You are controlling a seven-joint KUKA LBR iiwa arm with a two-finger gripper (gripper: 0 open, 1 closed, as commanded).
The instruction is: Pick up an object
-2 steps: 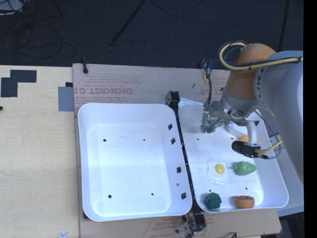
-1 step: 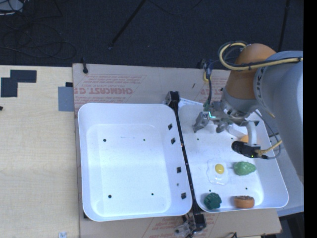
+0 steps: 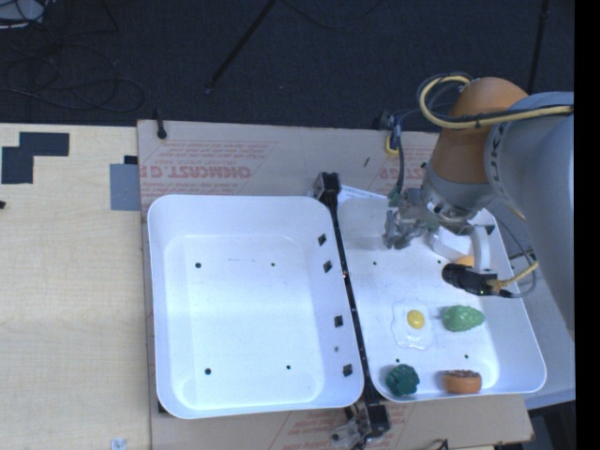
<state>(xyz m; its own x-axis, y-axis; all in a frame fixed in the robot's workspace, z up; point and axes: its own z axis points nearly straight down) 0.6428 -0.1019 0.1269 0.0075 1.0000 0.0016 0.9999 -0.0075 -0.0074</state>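
The gripper (image 3: 401,232) hangs over the upper part of the right bin (image 3: 525,368), near the divider side; its metal tip is small and dark against the white floor, so I can't tell whether it's spread or closed, and nothing can be made out in it. The arm (image 3: 525,167) comes in from the right w/ its orange band (image 3: 469,143) just above the wrist.

All loose items sit in the right bin, below the gripper and apart from it:
- fried egg toy (image 3: 413,323) (white w/ yellow yolk), flat on the floor, closest to the gripper's line.
- light green leafy piece (image 3: 462,318), just right of the egg.
- dark green lump (image 3: 403,379), below the egg near the front wall.
- orange-brown round item (image 3: 461,381), right of the dark green lump.

A black part w/ a yellow cable (image 3: 472,278) sits above the leafy piece (looks like arm hardware, not a bin item).

The left bin (image 3: 164,251) lies across the divider from the gripper.
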